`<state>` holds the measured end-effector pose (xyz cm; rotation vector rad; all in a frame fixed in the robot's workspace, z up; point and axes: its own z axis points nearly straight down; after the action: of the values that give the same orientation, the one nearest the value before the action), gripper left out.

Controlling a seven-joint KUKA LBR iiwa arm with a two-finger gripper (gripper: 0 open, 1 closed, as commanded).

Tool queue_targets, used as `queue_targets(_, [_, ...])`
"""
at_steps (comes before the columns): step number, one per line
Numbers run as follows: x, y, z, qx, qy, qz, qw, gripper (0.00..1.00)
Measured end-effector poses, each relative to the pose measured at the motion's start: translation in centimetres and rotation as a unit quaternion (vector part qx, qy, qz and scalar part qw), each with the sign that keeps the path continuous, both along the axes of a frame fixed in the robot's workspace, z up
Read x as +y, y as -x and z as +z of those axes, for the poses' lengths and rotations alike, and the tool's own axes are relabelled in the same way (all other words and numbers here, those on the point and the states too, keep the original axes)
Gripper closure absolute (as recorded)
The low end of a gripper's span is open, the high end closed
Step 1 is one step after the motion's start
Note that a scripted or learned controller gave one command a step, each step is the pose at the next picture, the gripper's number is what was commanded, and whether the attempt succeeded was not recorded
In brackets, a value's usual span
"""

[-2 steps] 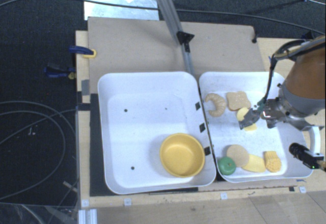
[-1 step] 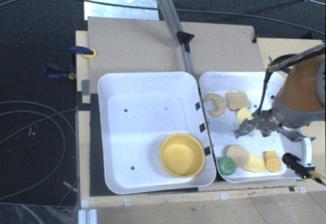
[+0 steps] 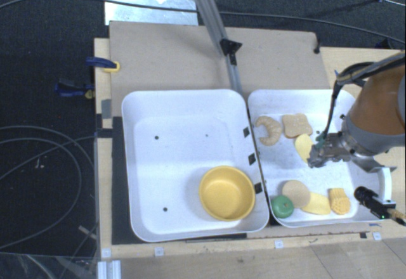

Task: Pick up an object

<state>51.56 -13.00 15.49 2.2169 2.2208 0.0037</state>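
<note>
We see two plain white bins (image 3: pixel 184 106) on a tan bench (image 3: pixel 209 56), the left one with a solid yellow bowl (image 3: pixel 227 193) and small dark dots on its floor. In the right bin (image 3: pixel 279 99) we see a pale tan croissant (image 3: pixel 269 129), a light brown square toast (image 3: pixel 296 125), a pale yellow piece (image 3: pixel 303 144), a beige round (image 3: pixel 295 191), a green round item (image 3: pixel 282 207), a yellow wedge (image 3: pixel 316 205) and an orange-yellow ridged piece (image 3: pixel 339 201). The arm (image 3: pixel 380 113) shows an orange band over grey, its gripper (image 3: pixel 320 156) is dark grey, and the floor (image 3: pixel 44 18) around is dark speckled carpet crossed by black cables.
</note>
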Motion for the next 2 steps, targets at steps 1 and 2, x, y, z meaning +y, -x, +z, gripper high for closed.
queue_targets(1, [0.6, 0.2, 6.0, -0.001, 0.0003, 0.002, 1.0, 1.0])
queue_targets(2, [0.5, -0.6, 10.5, 0.0, 0.0002, 0.002, 1.0, 1.0])
